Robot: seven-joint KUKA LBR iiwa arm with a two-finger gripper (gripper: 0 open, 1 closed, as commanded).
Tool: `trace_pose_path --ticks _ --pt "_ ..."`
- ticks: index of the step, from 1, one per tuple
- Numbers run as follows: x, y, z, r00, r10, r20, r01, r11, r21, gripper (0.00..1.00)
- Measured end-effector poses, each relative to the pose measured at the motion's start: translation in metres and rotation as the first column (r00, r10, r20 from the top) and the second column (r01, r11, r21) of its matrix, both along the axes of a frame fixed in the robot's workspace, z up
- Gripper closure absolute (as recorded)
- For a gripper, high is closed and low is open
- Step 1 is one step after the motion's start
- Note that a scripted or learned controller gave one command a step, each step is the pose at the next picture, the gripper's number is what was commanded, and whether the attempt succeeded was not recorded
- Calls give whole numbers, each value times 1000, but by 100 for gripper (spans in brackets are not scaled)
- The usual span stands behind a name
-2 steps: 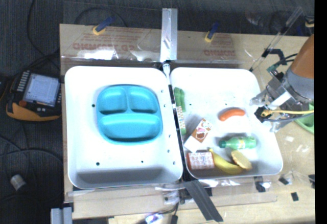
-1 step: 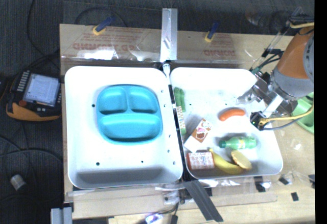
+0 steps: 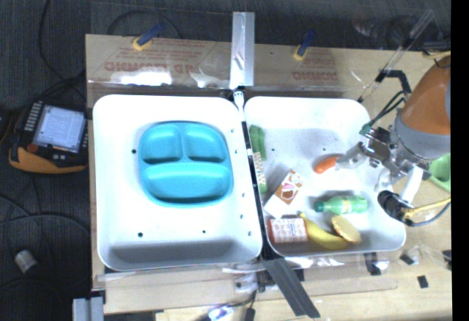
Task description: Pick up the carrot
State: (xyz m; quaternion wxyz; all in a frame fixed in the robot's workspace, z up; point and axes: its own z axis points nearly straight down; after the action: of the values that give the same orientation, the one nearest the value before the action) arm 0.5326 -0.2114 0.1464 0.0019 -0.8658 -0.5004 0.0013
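Observation:
The carrot is a small orange piece lying on the floor of the right bin, a little right of its middle. My gripper reaches in over the bin's right wall, low and just to the right of the carrot's end. The grey wrist and the orange band stand behind it at the right edge. Whether the gripper touches the carrot cannot be made out.
Also in the right bin: a green cucumber along the left wall, a small carton, a green bottle, a banana, a yellowish slice and a red packet. The left bin holds a blue divided plate.

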Motion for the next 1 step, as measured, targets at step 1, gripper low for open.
trace_pose_path --ticks 1 --pt "0 0 8 1000 0 -2 0 1000 1 100"
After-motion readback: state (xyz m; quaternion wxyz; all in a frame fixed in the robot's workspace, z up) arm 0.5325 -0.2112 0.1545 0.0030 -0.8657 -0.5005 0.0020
